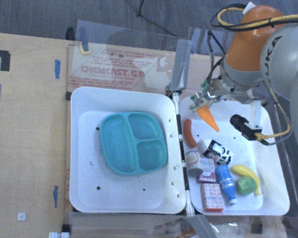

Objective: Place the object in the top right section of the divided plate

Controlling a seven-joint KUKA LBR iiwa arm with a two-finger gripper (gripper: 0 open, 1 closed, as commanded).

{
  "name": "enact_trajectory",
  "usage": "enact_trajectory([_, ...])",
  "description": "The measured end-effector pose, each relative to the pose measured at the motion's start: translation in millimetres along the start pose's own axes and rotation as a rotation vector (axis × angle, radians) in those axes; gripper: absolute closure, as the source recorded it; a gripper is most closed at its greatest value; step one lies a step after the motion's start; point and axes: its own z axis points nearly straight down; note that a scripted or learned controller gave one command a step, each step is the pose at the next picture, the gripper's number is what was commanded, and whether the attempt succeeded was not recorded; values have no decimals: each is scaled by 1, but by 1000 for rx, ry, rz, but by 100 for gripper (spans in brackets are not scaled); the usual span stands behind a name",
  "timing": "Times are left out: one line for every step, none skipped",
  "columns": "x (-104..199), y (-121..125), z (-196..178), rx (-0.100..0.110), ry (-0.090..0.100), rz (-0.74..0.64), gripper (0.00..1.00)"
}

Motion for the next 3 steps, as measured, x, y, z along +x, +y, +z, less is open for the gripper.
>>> enact_trajectory([55,-33,0,2,3,-134,100])
enact_trajectory([140,-53,0,1,3,-448,100])
enact_trajectory([138,-53,0,1,3,-445,0])
